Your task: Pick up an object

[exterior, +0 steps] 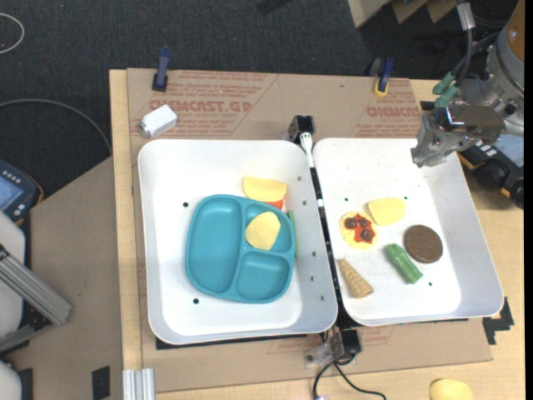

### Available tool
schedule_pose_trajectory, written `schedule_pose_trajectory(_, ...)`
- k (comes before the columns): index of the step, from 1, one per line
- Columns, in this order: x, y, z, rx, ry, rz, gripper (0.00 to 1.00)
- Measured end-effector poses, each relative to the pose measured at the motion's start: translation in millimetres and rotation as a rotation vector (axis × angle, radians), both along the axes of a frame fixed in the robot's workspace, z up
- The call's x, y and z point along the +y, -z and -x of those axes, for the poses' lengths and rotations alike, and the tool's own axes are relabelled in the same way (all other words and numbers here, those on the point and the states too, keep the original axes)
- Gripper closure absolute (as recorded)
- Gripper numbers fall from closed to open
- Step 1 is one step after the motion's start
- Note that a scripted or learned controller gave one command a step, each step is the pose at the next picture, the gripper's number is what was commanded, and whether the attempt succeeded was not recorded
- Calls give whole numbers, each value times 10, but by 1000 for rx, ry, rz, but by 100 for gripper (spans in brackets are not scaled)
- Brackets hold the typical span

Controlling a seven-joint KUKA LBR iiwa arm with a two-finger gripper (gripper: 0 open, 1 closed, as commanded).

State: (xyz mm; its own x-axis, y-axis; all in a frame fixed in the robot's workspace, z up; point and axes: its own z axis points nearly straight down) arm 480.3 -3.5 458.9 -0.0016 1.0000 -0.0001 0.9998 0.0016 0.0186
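Nearest the bottom edge of the frame, a yellow rounded object lies on the floor area at lower right, off the bench. Just above it, the cardboard-covered bench carries two shallow white bins side by side. In the right bin, lower centre, a tan cone-shaped piece lies near the bin's left wall, and a green cylinder lies tilted just to its right. A brown disc sits just beside the green cylinder's upper end, appearing to touch it. Further up, a small yellow piece with red and dark spots lies beside a yellow wedge; the two are touching or nearly so. In the left bin, a teal divided tray occupies the centre, with a yellow oval piece resting in its upper right compartment. A second yellow wedge lies on the bin floor just above the tray, with a small orange item at its lower right edge. At the upper right of the frame, the gripper hangs over the upper right corner of the right bin, well apart from every object in it; nothing is seen between its fingers, and whether they are spread or closed cannot be told. Farthest back, a white block rests on the cardboard at upper left, a blue clamp grips the far edge, and a yellow and blue clamp grips it further right.
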Motion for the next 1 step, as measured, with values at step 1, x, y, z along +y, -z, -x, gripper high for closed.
schedule_pose_trajectory(1,714,638,14,25,-5,0,100)
